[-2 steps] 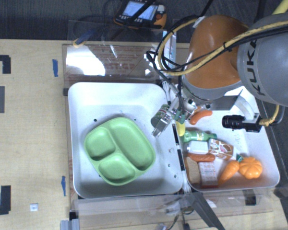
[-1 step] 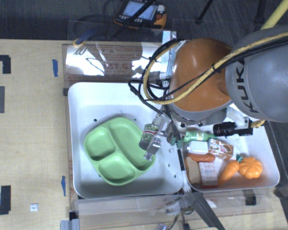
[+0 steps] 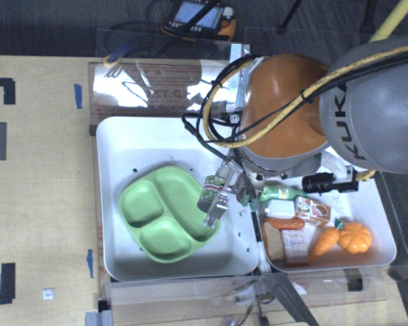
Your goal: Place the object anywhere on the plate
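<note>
A light green plate (image 3: 156,209) with three compartments lies tilted in the left white bin (image 3: 115,148). My gripper (image 3: 213,201) hangs over the plate's right rim, just left of the wall between the two bins. The arm's orange band (image 3: 282,107) and grey body cover the space above it. Whether anything sits in the gripper is hidden by its metal parts and the glare on them.
The right bin (image 3: 384,253) holds a green bottle (image 3: 280,194), a red sausage (image 3: 285,223), a carrot (image 3: 324,242), a small orange pumpkin (image 3: 354,237) and a printed packet (image 3: 294,244). Black cables (image 3: 200,131) loop over the left bin's back right corner.
</note>
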{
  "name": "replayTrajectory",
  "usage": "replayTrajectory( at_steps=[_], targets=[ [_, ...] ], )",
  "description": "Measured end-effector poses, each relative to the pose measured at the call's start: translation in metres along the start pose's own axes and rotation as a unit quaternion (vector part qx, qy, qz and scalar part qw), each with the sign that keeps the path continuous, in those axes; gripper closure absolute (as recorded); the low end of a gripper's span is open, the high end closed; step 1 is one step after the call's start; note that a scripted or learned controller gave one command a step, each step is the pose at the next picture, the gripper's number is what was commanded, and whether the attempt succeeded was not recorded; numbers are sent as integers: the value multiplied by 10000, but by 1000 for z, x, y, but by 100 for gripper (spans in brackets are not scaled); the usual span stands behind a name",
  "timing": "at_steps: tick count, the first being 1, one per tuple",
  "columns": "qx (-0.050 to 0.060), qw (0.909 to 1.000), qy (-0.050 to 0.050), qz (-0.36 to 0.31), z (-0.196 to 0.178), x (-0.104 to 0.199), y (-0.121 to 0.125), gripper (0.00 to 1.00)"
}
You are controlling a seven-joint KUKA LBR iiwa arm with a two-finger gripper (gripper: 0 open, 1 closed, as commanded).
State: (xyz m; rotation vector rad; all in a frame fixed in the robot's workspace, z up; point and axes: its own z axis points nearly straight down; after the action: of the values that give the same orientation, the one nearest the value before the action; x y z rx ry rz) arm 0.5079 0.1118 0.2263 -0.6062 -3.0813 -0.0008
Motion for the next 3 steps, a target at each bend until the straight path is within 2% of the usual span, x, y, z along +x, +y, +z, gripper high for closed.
replayTrajectory(
  at_steps=[1, 2, 3],
  targets=[
    [-16, 10000, -15, 8, -10, -1, 1, 100],
    [-16, 10000, -15, 7, -10, -1, 1, 0],
    [-34, 10000, -32, 15, -20, -2, 2, 100]
  ],
)
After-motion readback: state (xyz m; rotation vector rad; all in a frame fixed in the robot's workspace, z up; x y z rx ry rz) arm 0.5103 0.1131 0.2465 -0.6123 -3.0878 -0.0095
